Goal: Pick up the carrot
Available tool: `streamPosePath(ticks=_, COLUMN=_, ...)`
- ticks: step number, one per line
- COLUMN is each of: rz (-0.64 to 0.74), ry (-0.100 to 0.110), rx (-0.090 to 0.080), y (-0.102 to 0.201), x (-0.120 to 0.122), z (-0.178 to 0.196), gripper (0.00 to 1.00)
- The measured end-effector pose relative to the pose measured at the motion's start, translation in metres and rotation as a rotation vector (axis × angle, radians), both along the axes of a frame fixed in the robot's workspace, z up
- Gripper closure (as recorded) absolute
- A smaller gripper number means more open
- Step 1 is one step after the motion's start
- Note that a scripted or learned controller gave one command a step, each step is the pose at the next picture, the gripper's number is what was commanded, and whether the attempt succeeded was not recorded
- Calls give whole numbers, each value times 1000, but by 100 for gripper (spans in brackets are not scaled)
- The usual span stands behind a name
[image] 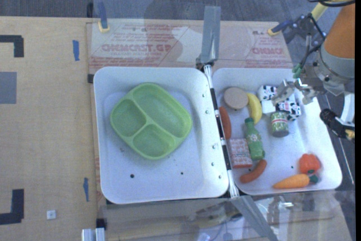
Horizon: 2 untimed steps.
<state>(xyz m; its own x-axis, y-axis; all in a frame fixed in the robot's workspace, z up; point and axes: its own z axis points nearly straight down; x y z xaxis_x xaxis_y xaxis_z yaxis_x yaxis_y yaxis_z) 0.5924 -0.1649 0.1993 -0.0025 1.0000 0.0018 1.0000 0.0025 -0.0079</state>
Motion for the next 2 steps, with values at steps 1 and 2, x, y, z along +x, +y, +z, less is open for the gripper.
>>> streamPosePath(ticks=1, rz=150, ry=-14, rx=-1, y=-40, x=41, z=-79, gripper=0)
streamPosePath(ticks=2, rz=188, ry=-40, rx=-1, y=-47, x=3, z=-88, gripper=0)
